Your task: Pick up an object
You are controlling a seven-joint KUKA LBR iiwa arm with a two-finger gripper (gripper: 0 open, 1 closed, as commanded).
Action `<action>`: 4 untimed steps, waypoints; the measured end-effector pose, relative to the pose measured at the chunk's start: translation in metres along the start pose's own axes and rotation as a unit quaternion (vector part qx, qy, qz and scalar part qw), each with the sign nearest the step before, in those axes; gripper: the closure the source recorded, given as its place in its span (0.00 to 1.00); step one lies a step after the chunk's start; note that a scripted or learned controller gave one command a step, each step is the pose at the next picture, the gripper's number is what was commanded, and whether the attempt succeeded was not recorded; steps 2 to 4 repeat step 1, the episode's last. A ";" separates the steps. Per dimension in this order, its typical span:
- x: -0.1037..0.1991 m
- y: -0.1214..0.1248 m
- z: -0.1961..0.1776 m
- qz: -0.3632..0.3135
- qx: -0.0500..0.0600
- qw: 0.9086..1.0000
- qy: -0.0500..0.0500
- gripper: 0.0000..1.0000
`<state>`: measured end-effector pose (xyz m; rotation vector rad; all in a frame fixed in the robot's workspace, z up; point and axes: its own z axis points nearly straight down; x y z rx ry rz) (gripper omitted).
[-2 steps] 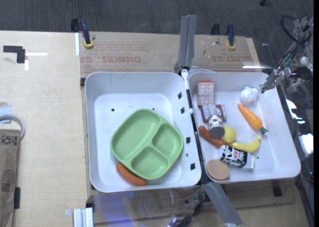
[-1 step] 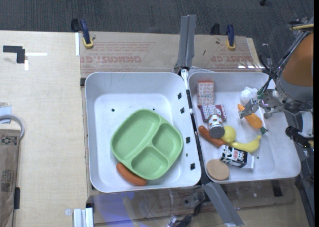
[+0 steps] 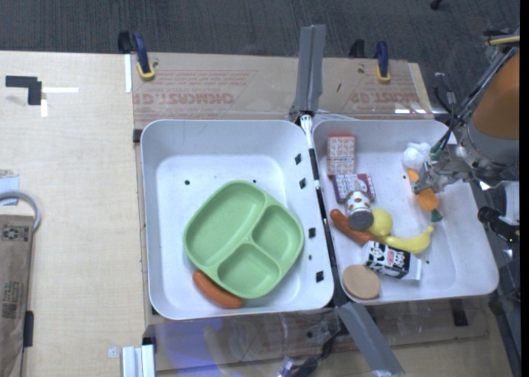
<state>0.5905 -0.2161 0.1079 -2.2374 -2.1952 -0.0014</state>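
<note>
My gripper point(image 3: 429, 180) hangs over the right side of the right bin point(image 3: 463, 280), below the arm's orange band point(image 3: 501, 107). A small orange object point(image 3: 426, 200) lies directly under it, so close that I cannot tell whether it is gripped. A white crumpled thing point(image 3: 415, 155) sits just to the gripper's upper left. Further left in that bin lie a pink box point(image 3: 340, 152), a small can point(image 3: 359, 215), a yellow ball-like fruit point(image 3: 381, 221), a banana point(image 3: 411, 240), a black-and-white carton point(image 3: 389, 261) and a brown disc point(image 3: 361, 282).
The left bin point(image 3: 165, 202) holds a green divided plate point(image 3: 243, 239) and an orange sausage point(image 3: 218, 290) at its lower edge. A grey divider bar point(image 3: 310, 69) runs between the bins. Clamps point(image 3: 382, 63) hold cardboard behind them. A brown bag point(image 3: 15, 284) lies at the far left.
</note>
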 end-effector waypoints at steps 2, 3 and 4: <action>0.043 -0.028 -0.089 0.060 -0.002 0.998 -0.003 1.00; 0.043 -0.028 -0.089 0.060 -0.002 0.998 -0.003 1.00; 0.043 -0.028 -0.089 0.060 -0.002 0.998 -0.003 1.00</action>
